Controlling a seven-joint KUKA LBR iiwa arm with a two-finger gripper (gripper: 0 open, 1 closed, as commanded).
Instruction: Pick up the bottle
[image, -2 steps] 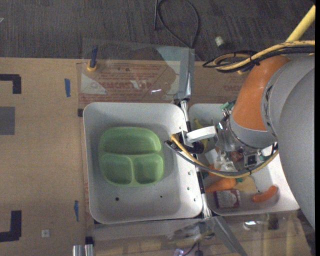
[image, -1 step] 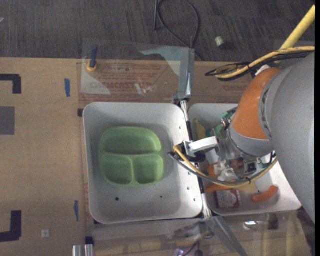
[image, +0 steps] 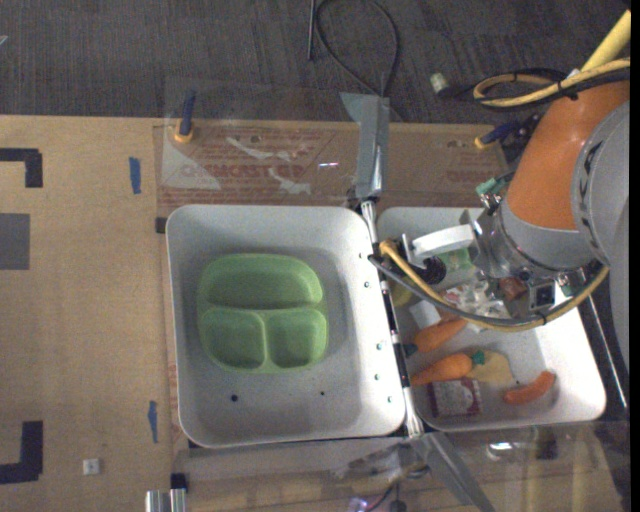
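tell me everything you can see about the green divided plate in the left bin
The green plate is a rounded-square tray, matte and plastic-looking, split into three compartments: one wide section along the far side and two smaller ones along the near side. It lies flat, right way up, on the floor of the left bin, roughly centred and slightly toward the far wall. Nothing lies in it or touches it apart from the bin floor.

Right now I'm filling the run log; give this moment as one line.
arm: over right bin | left bin: green tray | right bin: carrots | bottle: not identifiable

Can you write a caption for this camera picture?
Robot arm reaches over the right bin of toy carrots; a green plate sits left.
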